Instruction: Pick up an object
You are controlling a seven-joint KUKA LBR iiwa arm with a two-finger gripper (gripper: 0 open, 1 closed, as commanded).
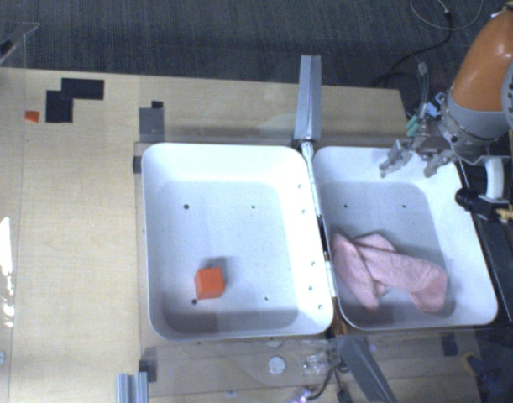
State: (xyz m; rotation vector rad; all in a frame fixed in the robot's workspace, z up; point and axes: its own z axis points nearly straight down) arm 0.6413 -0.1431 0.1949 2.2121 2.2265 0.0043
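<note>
At upper right, the two-finger gripper hangs spread and unladen, above the crumpled pink cloth, orange block lower left.

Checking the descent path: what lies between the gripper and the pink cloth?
In the camera view, only bare white floor of the right bin separates the gripper from the pink cloth.

Even, bright overhead light fills the scene. The white bins come close to overexposure, their floors shading to soft grey toward the near walls. A pale glare streak marks the counter at its left edge. The orange block and pink cloth cast short, soft shadows. Focus is slightly soft throughout, with fine grain.
</note>
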